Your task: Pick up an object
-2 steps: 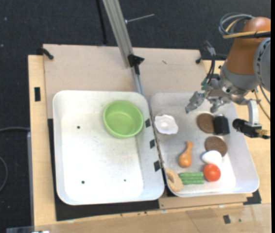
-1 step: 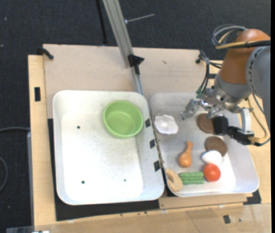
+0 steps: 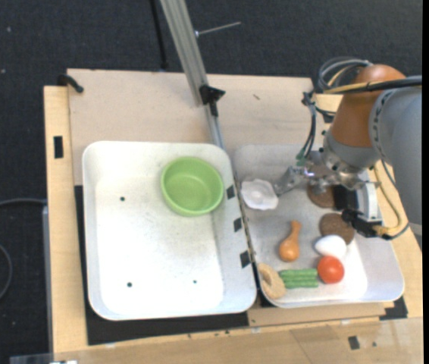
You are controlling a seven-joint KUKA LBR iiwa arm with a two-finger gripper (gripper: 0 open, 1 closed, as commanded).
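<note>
Hovering centre-right over right bin (image 3: 381, 275) | gripper (image 3: 294, 177) beside white cup (image 3: 259, 194) | fingers: cannot tell | targets clustered lower right: tomato (image 3: 331, 269), egg (image 3: 330, 245), gourd (image 3: 291, 241) | risk: round items rolling off, crowding spoiling grasp

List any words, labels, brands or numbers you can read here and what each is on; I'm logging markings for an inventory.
None can be read.
green bowl in the left bin: plain, no print visible.
Items in the right bin, such as the red tomato and orange gourd-shaped piece: no labels visible.
Arm's orange band: no lettering legible.
Small dark marks on the bench: too small to tell whether they are text.
</note>
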